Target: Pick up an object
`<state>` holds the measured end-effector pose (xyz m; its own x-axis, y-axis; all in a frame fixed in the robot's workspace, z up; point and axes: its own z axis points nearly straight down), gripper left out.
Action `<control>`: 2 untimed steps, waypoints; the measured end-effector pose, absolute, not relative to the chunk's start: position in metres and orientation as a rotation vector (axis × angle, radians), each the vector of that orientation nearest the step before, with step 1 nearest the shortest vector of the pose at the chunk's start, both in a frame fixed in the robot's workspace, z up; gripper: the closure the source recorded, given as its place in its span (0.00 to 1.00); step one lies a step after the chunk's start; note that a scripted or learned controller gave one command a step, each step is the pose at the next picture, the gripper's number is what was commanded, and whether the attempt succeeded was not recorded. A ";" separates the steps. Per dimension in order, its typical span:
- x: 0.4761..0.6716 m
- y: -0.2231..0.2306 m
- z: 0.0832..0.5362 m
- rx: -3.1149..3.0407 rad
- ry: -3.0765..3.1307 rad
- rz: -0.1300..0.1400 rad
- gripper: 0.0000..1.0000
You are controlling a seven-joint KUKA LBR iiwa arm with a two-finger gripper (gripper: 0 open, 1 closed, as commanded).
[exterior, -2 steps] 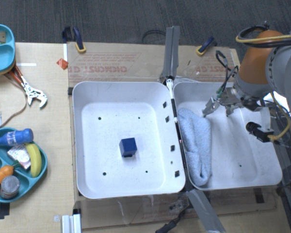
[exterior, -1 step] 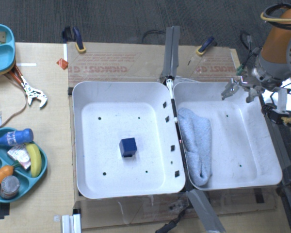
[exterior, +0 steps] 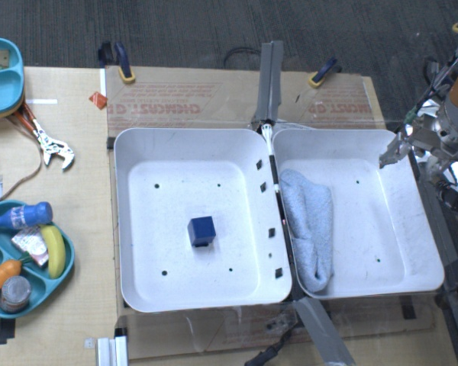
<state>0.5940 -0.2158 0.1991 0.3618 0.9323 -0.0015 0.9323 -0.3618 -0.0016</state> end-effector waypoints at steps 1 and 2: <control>0.572 -0.207 0.278 -2.825 -1.375 0.004 0.00; 0.622 -0.103 0.156 -2.898 -1.205 0.008 0.00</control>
<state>0.6223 -0.1027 0.1565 0.7052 0.7090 -0.0036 0.7090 -0.7052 -0.0045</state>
